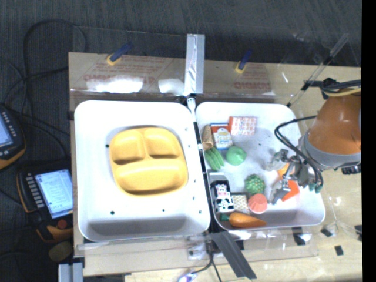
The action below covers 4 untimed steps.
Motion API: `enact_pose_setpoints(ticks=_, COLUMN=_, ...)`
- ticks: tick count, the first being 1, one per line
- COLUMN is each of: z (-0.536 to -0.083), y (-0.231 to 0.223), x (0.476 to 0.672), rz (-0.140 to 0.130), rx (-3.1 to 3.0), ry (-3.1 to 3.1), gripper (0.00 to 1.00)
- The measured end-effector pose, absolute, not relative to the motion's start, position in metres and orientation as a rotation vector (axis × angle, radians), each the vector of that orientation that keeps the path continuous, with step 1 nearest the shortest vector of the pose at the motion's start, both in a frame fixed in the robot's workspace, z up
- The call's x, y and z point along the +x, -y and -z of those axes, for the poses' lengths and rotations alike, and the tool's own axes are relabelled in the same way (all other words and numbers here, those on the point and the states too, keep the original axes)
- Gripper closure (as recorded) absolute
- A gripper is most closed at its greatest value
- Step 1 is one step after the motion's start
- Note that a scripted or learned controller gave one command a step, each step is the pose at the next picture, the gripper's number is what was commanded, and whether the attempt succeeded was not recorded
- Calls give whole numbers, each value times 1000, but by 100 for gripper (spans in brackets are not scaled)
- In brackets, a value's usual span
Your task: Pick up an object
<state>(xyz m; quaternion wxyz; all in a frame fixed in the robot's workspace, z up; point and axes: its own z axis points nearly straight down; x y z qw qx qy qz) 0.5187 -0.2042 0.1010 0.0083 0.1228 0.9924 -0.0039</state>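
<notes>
The gripper (286, 184) hangs low in the right bin (265, 111) — jaws' spread I cannot tell; nearest, the pink ball (257, 203) looks light, smooth, likely slippery — grasp across its middle.

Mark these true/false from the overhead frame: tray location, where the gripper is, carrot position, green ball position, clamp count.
1. The yellow tray lies in the left bin. True.
2. The gripper is over the left bin. False: it is over the right bin, near its right side.
3. The carrot lies by the right bin's near wall. True.
4. The green ball sits on the yellow tray. False: it is in the right bin, beside the small carton.
5. Two blue-and-yellow clamps hold the back board. True.
</notes>
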Motion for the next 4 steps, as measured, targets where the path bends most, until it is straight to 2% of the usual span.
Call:
enact_pose_setpoints(ticks=1, z=-90, y=205, x=530, rz=1, rx=514, ry=-3091, gripper=0)
enact_pose_setpoints(ticks=2, z=-91, y=219, x=492, rz=-4, rx=637, ry=-3058, gripper=0)
enact_pose_setpoints(ticks=3, z=-91, y=191, x=505, rz=9, rx=721, ry=-3040, gripper=0)
enact_pose_setpoints(ticks=4, z=-90, y=175, x=570, rz=8, rx=331, ry=-3112, gripper=0)
